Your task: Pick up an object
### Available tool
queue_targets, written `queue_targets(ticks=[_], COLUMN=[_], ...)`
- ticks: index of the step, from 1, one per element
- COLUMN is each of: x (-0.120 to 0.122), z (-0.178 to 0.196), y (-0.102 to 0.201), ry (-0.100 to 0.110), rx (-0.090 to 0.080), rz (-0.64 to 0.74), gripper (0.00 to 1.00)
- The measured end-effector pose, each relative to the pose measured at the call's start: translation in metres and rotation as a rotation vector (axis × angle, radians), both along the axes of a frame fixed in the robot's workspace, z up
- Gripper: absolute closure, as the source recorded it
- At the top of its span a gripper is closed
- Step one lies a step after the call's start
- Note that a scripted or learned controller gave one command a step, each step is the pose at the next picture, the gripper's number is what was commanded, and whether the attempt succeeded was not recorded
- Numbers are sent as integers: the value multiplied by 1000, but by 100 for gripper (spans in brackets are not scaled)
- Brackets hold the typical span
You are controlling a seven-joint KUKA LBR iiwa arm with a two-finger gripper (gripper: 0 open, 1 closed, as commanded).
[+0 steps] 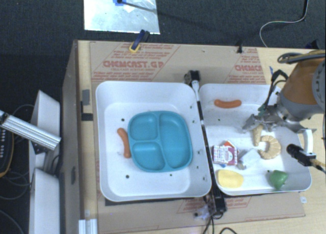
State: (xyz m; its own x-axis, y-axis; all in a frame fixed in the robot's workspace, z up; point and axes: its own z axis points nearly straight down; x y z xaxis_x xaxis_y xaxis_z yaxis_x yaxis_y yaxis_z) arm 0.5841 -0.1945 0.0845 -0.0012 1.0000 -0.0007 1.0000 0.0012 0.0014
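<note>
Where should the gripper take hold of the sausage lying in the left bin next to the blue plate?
Grip the sausage at its middle, coming straight down from above with the fingers closing across its narrow width. It lies flat and lengthwise beside the blue divided plate, with bare bin floor on its outer side, so either finger has room.

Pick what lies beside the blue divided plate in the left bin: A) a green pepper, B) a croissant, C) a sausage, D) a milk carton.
C: an orange-brown sausage lies just off the left edge of the blue divided plate on the floor of the left bin.
</note>
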Motion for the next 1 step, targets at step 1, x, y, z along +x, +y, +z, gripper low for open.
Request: queue_targets(ticks=[1], x=[-18], z=[0], y=[-12], ry=[1], rx=[0], rz=[0], gripper=[0])
